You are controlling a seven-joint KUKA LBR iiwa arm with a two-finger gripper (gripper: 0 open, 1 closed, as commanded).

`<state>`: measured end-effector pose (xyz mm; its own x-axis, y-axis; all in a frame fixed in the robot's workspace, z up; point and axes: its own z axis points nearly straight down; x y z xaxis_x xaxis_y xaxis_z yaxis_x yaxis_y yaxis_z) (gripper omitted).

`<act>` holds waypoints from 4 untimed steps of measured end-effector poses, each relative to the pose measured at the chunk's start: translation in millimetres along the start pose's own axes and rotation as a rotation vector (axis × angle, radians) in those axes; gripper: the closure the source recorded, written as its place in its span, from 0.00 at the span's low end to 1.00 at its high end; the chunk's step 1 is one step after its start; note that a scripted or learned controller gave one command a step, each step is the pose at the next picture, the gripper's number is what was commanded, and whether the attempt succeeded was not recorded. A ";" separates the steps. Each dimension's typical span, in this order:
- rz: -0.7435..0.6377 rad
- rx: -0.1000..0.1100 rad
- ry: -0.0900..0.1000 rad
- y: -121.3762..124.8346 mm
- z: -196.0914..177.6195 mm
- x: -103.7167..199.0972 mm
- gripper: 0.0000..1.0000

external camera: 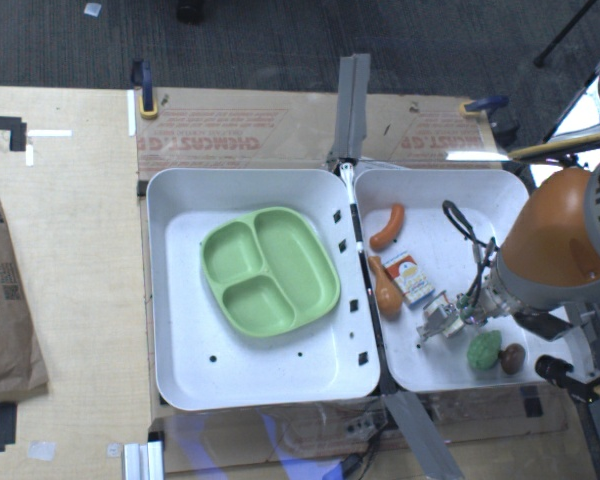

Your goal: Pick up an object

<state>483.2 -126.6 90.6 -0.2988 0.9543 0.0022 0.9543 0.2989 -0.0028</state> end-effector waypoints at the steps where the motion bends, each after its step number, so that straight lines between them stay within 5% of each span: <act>1: 0.003 -0.001 -0.001 9.2 -0.2 15.6 0.00; 2: 0.008 0.000 0.000 8.6 -8.5 14.4 1.00; 3: 0.183 -0.002 0.000 0.8 -0.5 22.3 1.00; 4: 0.508 0.000 -0.003 59.3 -100.1 73.6 1.00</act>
